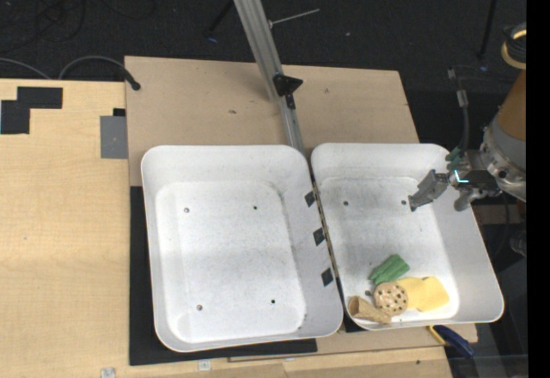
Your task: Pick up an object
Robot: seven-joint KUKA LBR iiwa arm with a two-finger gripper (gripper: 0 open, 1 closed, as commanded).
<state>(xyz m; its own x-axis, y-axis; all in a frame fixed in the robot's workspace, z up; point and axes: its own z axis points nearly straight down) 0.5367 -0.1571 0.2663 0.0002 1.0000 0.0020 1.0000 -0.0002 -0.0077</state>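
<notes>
From above, the hand [443, 192] hung over the right bin's [361, 163] far right side; I could not tell how its grip stood. The toys [404, 290], 4 clustered at the bin's near edge, lay well apart, nearer the camera and slightly left.

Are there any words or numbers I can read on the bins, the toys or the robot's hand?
None can be read.
White bins: no writing.
Green piece, yellow piece, dotted round piece: no letters visible.
Hand: a small bright spot, no readable label.
</notes>
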